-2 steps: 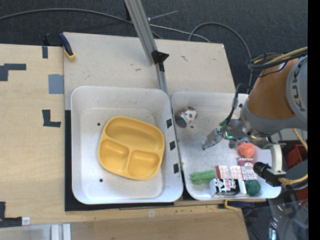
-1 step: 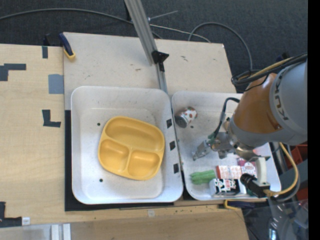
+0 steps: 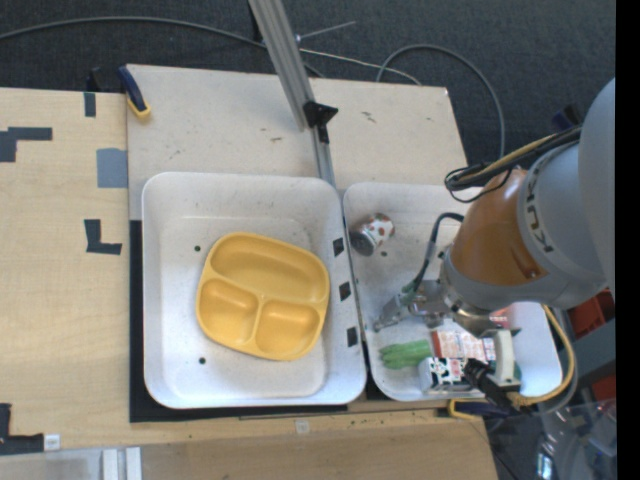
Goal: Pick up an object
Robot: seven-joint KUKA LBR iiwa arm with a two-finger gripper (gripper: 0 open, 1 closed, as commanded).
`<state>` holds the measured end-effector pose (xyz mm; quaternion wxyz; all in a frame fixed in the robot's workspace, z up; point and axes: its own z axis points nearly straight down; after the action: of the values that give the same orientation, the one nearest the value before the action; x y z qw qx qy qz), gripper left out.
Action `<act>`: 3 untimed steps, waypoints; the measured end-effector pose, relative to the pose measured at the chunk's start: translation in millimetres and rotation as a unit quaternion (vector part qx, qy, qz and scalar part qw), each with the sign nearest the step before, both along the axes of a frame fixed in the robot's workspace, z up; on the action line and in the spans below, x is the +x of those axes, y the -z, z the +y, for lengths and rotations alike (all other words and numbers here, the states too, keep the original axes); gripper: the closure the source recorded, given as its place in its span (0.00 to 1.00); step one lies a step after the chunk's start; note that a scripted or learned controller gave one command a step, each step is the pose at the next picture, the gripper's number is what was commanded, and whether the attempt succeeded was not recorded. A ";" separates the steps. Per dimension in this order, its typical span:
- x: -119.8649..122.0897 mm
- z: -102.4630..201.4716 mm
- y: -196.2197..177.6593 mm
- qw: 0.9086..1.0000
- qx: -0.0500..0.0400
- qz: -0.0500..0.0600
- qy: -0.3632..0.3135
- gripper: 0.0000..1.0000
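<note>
While the arm (image 3: 520, 238) hides it, I cannot tell the end effector's (image 3: 425, 303) state.

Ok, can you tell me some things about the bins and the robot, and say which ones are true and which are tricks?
1. The yellow plate lies in the left bin. True.
2. The yellow plate has three sections. True.
3. The green thing lies on the yellow plate. False: it lies in the right bin, near the front edge.
4. The robot arm reaches over the left bin. False: it is over the right bin.
5. The small cup lies in the right bin, near its back. True.
</note>
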<state>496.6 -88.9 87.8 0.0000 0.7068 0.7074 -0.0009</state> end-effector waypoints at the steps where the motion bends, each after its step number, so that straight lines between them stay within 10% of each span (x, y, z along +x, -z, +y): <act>1: -0.1 1.0 -11.2 1.000 0.001 0.001 0.000 1.00; 3: 6.1 4.4 -109.6 1.000 0.000 -0.002 -0.001 1.00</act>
<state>502.7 -84.4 197.4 0.0012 0.7062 0.7080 0.0010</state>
